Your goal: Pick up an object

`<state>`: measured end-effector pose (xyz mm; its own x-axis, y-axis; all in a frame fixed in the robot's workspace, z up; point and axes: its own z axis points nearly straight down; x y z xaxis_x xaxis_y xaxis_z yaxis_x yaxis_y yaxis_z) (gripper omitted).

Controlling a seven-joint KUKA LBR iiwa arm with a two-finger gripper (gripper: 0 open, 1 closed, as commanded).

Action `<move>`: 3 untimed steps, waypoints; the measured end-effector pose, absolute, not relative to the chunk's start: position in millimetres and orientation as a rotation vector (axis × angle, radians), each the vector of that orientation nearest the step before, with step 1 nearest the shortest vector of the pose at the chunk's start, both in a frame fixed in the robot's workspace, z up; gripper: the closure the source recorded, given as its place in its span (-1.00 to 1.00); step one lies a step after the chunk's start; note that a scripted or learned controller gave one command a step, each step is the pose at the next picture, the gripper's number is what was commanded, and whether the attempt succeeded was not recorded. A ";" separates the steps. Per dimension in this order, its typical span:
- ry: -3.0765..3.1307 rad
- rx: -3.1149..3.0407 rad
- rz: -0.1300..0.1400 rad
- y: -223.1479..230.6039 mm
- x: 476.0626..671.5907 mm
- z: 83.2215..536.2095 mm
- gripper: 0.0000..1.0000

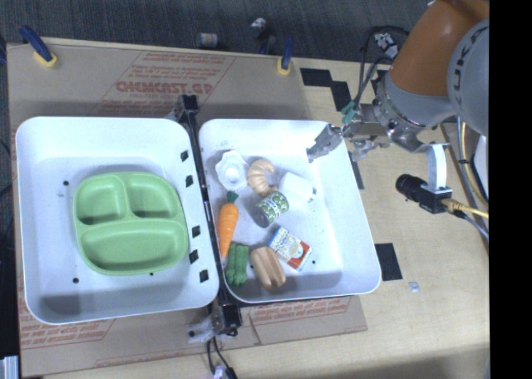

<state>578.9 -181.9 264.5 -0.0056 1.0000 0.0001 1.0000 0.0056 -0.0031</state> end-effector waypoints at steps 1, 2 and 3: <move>-2.235 -2.224 -0.018 -146.9 542.4 114.1 -1.00; -2.244 -2.224 -0.015 -148.5 543.5 125.6 1.00; -2.227 -2.218 0.000 -167.2 484.9 200.4 1.00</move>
<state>484.9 -167.2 200.4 -0.0041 1.0000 -0.0008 1.0000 0.0041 0.0008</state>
